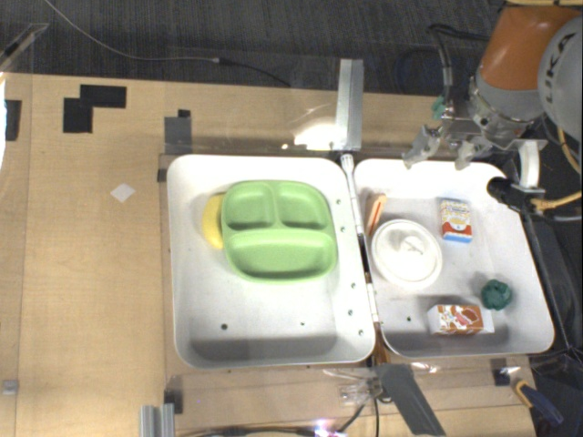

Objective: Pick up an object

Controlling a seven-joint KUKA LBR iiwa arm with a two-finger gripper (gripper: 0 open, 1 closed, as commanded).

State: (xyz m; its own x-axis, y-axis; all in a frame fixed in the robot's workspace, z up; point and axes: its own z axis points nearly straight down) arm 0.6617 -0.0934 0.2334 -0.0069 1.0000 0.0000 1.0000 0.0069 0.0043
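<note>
While the arm (533, 39) reaches in from the right, your claw (446, 148) hangs over the far rim of the right bin (537, 280); its two fingers stand apart with nothing between them. Right bin holds five things: a white round lid (407, 250) near its middle; an orange stick (374, 210) just left of it, close to the bin's left wall; a small red-and-white carton (455, 220) to the right of the lid, far side; a dark green lump (496, 293) toward the right wall; a brown-and-white packet (460, 318) lying flat at the near side. All sit well apart from the claw. Left bin (196, 326): a green divided tray (276, 228) rests in its far half; a yellow object (211, 223) peeks out from the tray's left edge, partly hidden. Both bins sit side by side on the tabletop (82, 271), touching along the middle.
</note>
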